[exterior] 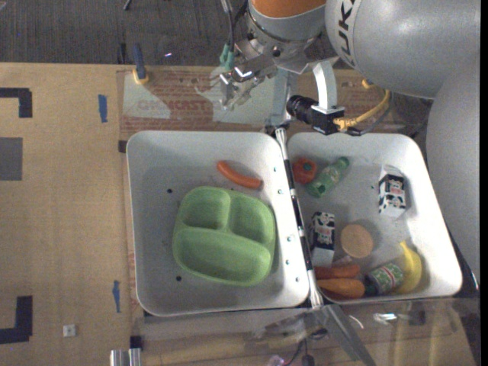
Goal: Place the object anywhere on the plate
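A green divided plate [225,235] lies in the left white bin [145,204]. A small orange-red sausage [239,174] rests on the bin floor just behind the plate, not touching it. My gripper [233,86] hangs high over the back rim of the left bin, up and behind the sausage. I see nothing held in it.
The right bin [435,227] holds a red fruit [304,170], a green bottle [329,175], two small milk cartons [391,191], a tan disc [356,241], a banana [412,265], a can [385,277] and carrots [341,280]. The grey arm covers the upper right.
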Controlling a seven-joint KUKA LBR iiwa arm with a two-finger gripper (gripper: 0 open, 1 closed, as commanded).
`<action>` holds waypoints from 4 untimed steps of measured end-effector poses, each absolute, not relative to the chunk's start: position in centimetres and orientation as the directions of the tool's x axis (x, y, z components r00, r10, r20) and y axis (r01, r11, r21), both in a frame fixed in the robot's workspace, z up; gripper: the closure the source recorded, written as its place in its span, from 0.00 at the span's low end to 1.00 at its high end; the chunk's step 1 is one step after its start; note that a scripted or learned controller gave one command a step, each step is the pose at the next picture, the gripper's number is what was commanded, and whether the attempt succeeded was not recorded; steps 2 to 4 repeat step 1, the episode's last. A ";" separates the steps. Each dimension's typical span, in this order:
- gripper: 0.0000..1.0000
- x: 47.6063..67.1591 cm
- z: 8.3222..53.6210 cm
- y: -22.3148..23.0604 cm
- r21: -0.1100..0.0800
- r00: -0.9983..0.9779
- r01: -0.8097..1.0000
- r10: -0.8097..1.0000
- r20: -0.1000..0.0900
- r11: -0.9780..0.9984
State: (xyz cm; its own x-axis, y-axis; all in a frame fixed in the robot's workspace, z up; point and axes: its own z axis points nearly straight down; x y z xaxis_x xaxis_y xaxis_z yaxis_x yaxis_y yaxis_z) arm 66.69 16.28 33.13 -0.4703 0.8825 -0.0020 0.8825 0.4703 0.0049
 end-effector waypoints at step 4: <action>1.00 65.6 22.6 21.8 0.000 -0.418 0.909 0.909 0.000 0.418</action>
